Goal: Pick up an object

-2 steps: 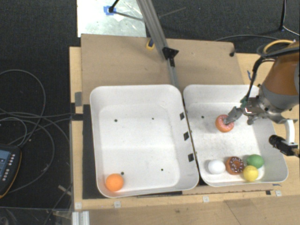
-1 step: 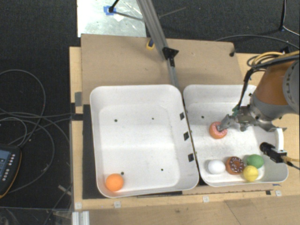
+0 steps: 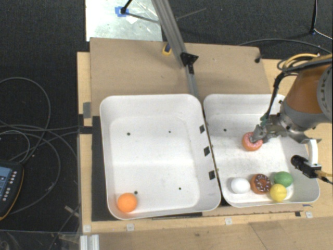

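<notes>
Filling most of the frame, a tan bench [image 3: 229, 72] sits on dark carpet and bears two shallow white bins side by side. The left bin [image 3: 156, 113] spans the centre and lower left of the frame; the right bin [image 3: 234, 113] takes up the centre right and lower right, its inner edge touching the left bin's. A grey pole [image 3: 171, 25] slants down from the top centre of the frame toward the seam between the bins.

The arm [image 3: 307, 95], grey with an orange band, comes in at the right edge, about mid-height. Its gripper [image 3: 258, 135] is down inside the right bin, directly on top of a pink frosted donut [image 3: 252, 142] that lies near the middle of that bin. The gripper touches or overlaps the donut's upper right part, but whether the jaws are wide, narrow or closed on it cannot be told from this angle.

Along the lower edge of the right bin lies a tight row of small things: a white ball [image 3: 240, 185], just right of it a chocolate donut with sprinkles [image 3: 260, 183], then a green ball [image 3: 282, 178] and, touching it below, a yellow ball [image 3: 278, 192].

In the lower left corner of the left bin rests an orange ball [image 3: 127, 202], well apart from everything else.
</notes>
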### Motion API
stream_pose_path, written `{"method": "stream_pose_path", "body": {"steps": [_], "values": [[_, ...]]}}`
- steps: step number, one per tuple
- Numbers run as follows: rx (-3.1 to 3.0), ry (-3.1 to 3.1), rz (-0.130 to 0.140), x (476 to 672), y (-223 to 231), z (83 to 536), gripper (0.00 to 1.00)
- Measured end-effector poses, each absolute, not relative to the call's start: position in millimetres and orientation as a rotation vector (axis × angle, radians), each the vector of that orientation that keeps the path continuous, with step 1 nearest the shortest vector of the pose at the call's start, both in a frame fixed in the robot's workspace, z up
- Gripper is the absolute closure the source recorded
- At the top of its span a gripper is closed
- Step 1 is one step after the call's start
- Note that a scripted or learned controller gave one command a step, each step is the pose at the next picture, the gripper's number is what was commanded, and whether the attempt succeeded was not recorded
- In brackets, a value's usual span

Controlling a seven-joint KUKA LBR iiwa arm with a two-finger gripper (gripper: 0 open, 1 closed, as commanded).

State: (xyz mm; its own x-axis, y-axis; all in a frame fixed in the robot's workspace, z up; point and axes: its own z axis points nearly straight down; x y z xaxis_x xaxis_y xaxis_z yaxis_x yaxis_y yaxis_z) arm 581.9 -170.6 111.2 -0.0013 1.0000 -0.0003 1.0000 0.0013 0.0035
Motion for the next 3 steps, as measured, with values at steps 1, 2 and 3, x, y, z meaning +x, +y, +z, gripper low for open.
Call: {"method": "stream_pose_path", "body": {"steps": [1,2,3], "values": [[2.213,2.22,0.006,581.2,-173,175,1.0],[2.211,2.221,0.006,577.6,-176,239,1.0],[2.214,2.225,0.002,578.5,-176,241,1.0]]}}
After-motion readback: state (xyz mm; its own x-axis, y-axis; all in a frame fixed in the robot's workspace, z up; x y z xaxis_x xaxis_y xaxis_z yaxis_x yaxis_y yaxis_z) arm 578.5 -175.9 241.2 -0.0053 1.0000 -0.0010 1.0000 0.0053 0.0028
